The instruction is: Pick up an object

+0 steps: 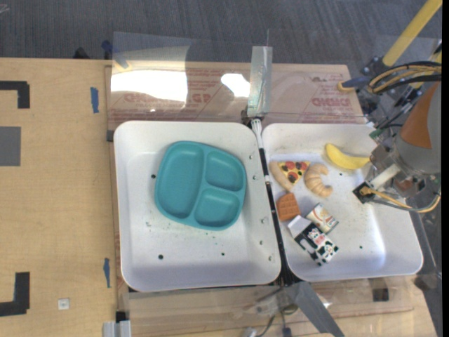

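Whether the claw (401,181) was released or clenched could not be told — the banana (344,159) lay just beside it in the right bin (372,234), judged light, stiff and slick — best taken across its middle.

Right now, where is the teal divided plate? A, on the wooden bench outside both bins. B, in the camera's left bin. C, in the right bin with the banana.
B: the teal divided plate lies in the left bin, the banana in the right bin.
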`<state>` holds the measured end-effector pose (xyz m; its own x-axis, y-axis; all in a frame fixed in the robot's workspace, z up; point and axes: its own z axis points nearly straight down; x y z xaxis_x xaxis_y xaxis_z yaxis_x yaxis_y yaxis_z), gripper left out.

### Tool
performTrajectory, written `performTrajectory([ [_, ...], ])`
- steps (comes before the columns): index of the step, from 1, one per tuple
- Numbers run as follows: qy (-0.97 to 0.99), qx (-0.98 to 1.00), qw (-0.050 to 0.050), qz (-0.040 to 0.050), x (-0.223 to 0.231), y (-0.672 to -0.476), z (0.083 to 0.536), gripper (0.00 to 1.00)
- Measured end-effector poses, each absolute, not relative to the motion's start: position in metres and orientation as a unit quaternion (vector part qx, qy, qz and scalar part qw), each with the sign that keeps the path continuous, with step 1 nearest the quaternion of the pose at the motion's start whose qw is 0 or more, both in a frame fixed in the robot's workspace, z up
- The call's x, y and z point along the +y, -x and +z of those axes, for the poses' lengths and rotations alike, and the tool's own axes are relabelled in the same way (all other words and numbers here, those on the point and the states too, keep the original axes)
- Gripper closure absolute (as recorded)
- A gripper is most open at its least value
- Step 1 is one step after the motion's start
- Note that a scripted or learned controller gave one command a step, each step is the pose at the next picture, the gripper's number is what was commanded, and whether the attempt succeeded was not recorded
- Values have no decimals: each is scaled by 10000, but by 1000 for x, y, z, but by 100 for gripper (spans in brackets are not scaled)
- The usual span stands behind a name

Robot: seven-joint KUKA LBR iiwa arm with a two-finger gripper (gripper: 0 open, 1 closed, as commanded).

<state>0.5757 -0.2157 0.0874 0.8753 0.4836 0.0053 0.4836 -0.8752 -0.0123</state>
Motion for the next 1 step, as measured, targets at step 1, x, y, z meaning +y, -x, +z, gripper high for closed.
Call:
performTrajectory([
  [1, 9734, -2291, 46, -22, -215, -626, 87, 100],
])
